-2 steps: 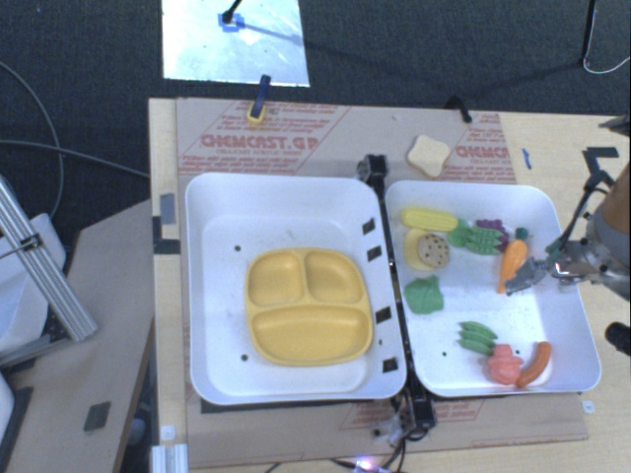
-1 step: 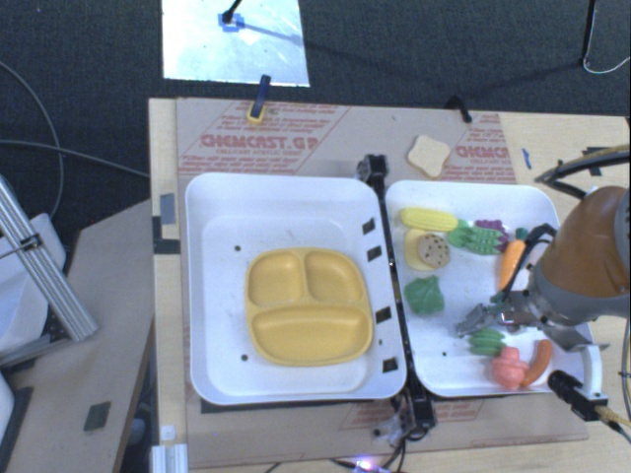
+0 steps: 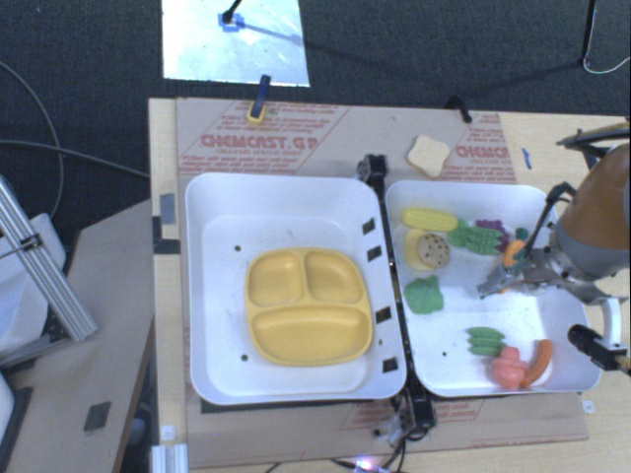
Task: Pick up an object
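Observation:
The right bin (image 3: 562, 308) holds several toy foods. A yellow corn cob (image 3: 429, 219) lies at the back, with a round tan biscuit (image 3: 431, 251) just in front of it. Green pea pods (image 3: 478, 237) and purple grapes (image 3: 493, 228) sit beside the corn. Further forward are a green leaf (image 3: 424, 295), green beans (image 3: 485, 339), a pink piece (image 3: 507, 368) and an orange carrot (image 3: 538, 361). My gripper (image 3: 490, 287) hangs low over bare bin floor in the middle of this bin, right of the leaf. A small orange piece (image 3: 513, 251) lies just behind it.
The left bin (image 3: 222, 264) carries a yellow divided plate (image 3: 308, 304). A tan bread slice (image 3: 429, 155) lies on the bench behind the right bin. A black clip divider (image 3: 380, 254) runs between the bins. My arm (image 3: 592, 230) covers the right bin's right edge.

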Robot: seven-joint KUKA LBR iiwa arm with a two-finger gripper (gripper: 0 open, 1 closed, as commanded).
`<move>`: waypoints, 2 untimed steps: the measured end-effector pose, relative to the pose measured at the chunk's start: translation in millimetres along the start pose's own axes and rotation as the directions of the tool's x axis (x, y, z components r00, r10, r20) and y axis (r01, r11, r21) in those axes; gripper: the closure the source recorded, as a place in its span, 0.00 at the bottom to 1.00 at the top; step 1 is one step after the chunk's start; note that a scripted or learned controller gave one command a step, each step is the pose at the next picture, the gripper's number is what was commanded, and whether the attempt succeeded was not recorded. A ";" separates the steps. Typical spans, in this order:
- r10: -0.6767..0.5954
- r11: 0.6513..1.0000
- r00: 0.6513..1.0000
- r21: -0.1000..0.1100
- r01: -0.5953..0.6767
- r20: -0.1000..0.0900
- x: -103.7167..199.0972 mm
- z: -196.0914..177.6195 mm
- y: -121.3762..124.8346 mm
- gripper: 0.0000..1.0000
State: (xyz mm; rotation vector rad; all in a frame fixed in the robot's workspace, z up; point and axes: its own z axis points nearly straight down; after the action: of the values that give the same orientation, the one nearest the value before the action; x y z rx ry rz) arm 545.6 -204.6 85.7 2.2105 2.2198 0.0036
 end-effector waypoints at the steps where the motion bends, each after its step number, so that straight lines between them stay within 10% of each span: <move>1: -0.002 1.000 1.000 0.001 0.002 -0.003 6.2 0.4 43.9 0.00; 2: -0.002 1.000 1.000 0.001 0.002 -0.003 5.7 -10.1 42.8 1.00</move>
State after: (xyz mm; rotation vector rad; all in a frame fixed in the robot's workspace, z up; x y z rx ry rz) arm 588.3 -198.8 96.0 2.2106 2.2243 0.0055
